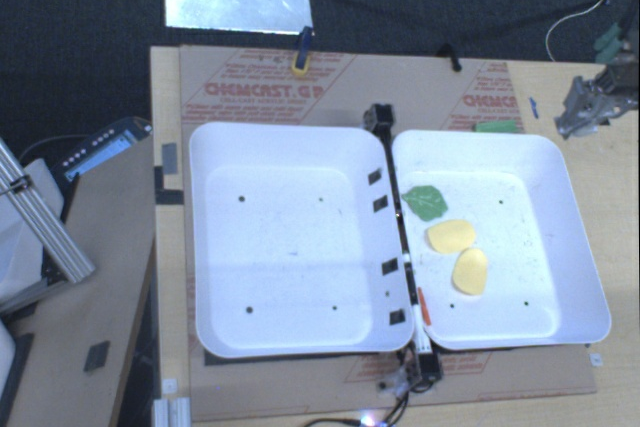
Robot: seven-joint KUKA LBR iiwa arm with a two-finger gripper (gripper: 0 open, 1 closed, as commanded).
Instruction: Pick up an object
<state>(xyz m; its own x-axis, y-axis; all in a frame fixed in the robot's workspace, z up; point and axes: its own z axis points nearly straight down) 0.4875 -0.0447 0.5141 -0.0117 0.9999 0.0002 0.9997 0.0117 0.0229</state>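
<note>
- The gripper (590,110) was found at the right edge of the camera view, above the worktop (170,255) and outside the right bin (580,245); you could not tell from here whether it stood apart or together.
- Three candidate objects lay in the right bin, towards its left side: a green leaf-shaped piece (426,202), a yellow piece (451,236) just below it, and a second yellow piece (470,271) near that one.
- The left bin (290,245) was noted alongside.
- In my judgement, you should have brought the gripper over one yellow piece, the lower being better separated.
- You should have descended squarely, since these flat pieces looked likely to slip from a slanted grip.
- The divider between the bins sat near the green piece, a likely obstruction.
</note>
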